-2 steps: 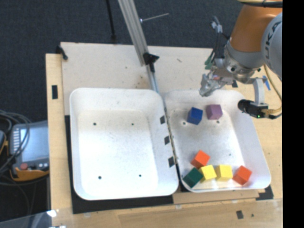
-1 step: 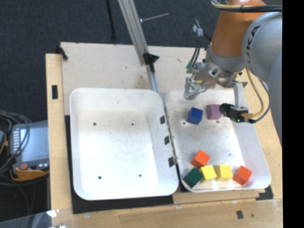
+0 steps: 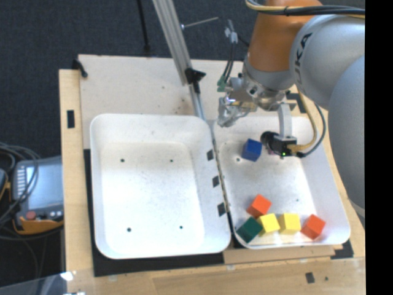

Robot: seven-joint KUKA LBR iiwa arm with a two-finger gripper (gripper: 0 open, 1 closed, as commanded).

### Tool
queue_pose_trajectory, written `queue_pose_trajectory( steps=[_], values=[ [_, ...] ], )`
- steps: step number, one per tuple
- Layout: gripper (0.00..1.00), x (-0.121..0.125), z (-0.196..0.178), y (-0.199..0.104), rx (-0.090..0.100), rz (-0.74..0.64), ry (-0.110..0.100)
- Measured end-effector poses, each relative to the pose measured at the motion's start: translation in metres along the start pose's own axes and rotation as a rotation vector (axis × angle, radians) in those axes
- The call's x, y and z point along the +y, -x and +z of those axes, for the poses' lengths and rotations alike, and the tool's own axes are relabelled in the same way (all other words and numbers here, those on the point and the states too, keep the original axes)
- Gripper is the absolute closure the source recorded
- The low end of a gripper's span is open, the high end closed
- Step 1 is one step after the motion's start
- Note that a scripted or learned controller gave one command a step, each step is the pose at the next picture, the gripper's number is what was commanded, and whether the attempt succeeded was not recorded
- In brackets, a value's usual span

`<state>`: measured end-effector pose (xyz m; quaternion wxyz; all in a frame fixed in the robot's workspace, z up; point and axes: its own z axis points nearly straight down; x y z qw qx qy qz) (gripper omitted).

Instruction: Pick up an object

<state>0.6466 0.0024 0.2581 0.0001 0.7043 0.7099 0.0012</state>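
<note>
Right bin (image 3: 319,183): blue cube (image 3: 251,150) near its upper left; along the lower edge, a green cube (image 3: 250,229), two yellow cubes (image 3: 269,223) (image 3: 290,222), and an orange cube (image 3: 314,226), with another orange cube (image 3: 260,205) just above. Gripper (image 3: 228,117) at upper centre of frame, over the bin's top left corner, above the blue cube; jaw opening cannot be told. Left bin (image 3: 153,183) at centre left.

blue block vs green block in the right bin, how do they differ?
Colour: the blue block is blue, the green block dark green.
Place: the blue block lies toward the far end of the right bin, near the gripper; the green block lies at the near rim, by the divider.
Neighbours: the blue block lies alone; the green block lies against a yellow block in a cluster.
Shared: both are small cubes lying loose in the bin.
</note>
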Motion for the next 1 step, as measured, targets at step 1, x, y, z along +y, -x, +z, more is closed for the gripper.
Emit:
queue_pose_trajectory(
  steps=[1],
  values=[
    [1.0,-0.0025,-0.0041,-0.05,0.0,-0.001,0.0]
  ],
)
